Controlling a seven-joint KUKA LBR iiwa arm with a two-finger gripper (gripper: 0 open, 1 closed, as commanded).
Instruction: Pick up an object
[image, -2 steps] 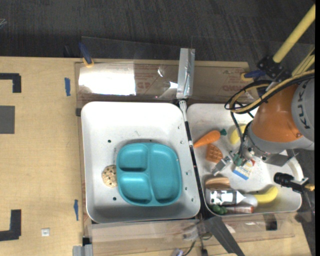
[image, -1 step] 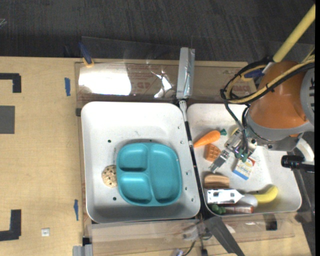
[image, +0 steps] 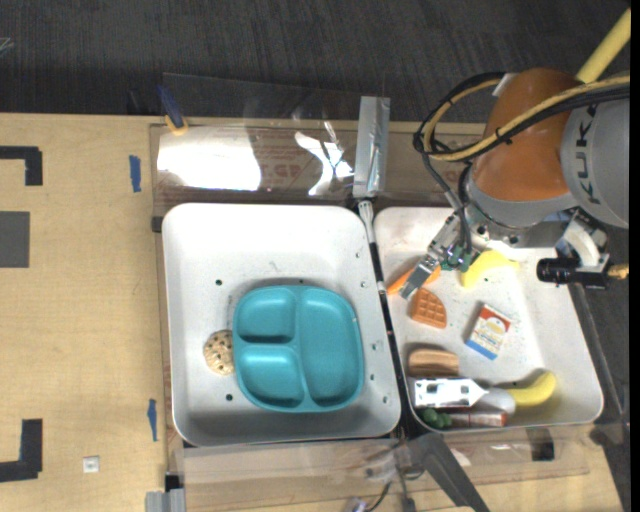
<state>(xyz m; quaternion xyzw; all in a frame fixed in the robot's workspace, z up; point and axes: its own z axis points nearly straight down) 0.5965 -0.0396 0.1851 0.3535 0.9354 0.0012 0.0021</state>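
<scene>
teal divided plate (image: 298, 346), left bin (image: 200, 240)

Both white bins (image: 190, 240) are looking like smooth, slightly glossy plastic. The teal divided plate (image: 298, 345) is showing a matt plastic finish. The cookie (image: 218, 352) is appearing rough and speckled. The waffle piece (image: 431, 309) is showing a ridged grid surface. The banana (image: 533, 389) is looking smooth, faintly shiny plastic. The small carton (image: 488, 331) is appearing to be printed card. The bench top (image: 80, 330) is looking like matt, wood-toned board. The arm's orange band (image: 525, 150) is shining glossy.
</scene>
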